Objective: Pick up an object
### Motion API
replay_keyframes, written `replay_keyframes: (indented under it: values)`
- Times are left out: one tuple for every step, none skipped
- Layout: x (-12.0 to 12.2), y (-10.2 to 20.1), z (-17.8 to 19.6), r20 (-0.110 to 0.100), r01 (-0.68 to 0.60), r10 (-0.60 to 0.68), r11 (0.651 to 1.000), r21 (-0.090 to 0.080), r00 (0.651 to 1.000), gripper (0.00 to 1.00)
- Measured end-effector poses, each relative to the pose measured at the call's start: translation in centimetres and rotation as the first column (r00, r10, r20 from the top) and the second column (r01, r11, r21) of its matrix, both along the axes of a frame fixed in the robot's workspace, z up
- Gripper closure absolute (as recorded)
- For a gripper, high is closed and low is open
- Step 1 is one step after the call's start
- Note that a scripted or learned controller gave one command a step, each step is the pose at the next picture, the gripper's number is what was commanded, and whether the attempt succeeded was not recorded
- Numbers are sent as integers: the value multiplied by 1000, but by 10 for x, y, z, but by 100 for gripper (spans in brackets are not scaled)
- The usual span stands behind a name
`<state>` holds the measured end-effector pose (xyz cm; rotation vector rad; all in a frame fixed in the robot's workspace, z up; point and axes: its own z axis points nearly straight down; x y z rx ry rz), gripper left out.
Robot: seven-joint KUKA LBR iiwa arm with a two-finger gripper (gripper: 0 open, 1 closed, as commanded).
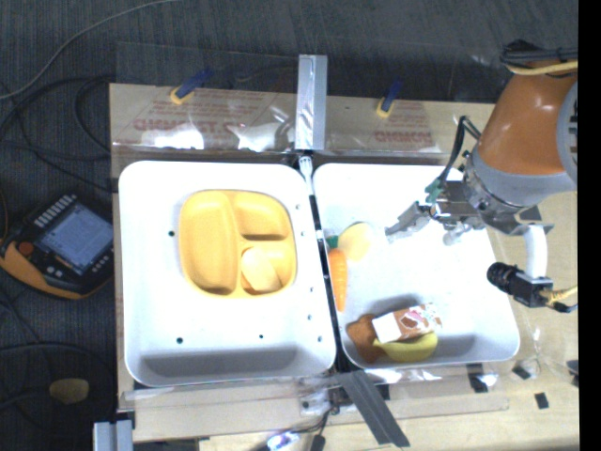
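The right bin [488, 289] holds several objects. A pale yellow round fruit [355, 241] lies by its left wall, with an orange carrot [338, 276] just below it. At the front lie a brown piece [361, 332], a small white and red carton [407, 323] and a yellow banana [414, 349], all bunched together. My gripper [423, 233] hangs over the upper middle of the right bin, to the right of the pale fruit. Its fingers are spread open with nothing between them.
In the left bin [150, 327] lies a yellow divided tray [235, 242]. A metal divider [312, 101] runs between the bins at the back. The grey arm with its orange band [531, 130] comes in over the right bin's upper right corner.
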<state>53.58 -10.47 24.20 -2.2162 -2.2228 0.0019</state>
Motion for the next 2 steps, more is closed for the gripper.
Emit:
replay_keyframes:
  values:
    - [28, -31, -124, -2, 251, -251, 968, 0, 968, 0]
    - [-27, -29, -129, 0, 99, -99, 995, 0, 995, 0]
